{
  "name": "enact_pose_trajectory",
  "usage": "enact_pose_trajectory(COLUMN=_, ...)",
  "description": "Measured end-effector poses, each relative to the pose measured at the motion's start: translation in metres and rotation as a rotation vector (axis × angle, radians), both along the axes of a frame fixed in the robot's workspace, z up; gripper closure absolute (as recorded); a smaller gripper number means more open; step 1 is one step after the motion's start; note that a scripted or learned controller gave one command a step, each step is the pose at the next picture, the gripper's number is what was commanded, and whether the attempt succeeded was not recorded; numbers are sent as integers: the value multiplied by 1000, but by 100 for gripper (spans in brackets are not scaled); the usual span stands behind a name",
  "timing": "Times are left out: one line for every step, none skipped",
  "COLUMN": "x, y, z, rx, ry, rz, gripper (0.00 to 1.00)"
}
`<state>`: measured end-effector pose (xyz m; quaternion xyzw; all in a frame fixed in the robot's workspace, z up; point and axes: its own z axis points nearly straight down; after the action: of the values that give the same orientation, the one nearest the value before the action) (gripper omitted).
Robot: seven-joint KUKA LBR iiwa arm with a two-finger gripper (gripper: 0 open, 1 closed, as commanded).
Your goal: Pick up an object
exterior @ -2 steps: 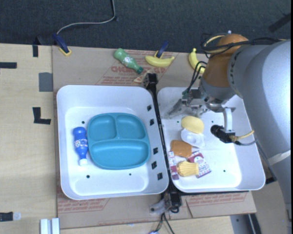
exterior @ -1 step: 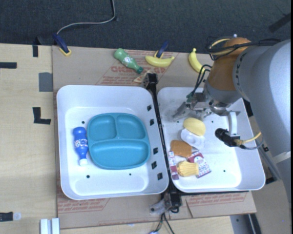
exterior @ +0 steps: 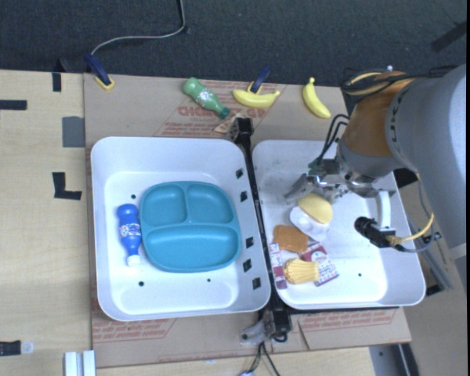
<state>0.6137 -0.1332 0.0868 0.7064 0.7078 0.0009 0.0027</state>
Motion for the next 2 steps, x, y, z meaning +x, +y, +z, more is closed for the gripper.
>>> enact_pose_trajectory(x=0, y=0, z=10, rx=-1, ry=-1, rz=0, gripper=100)
enact_pose_trajectory(x=0, y=0, z=10, rx=-1, ry=0, rz=0, gripper=0)
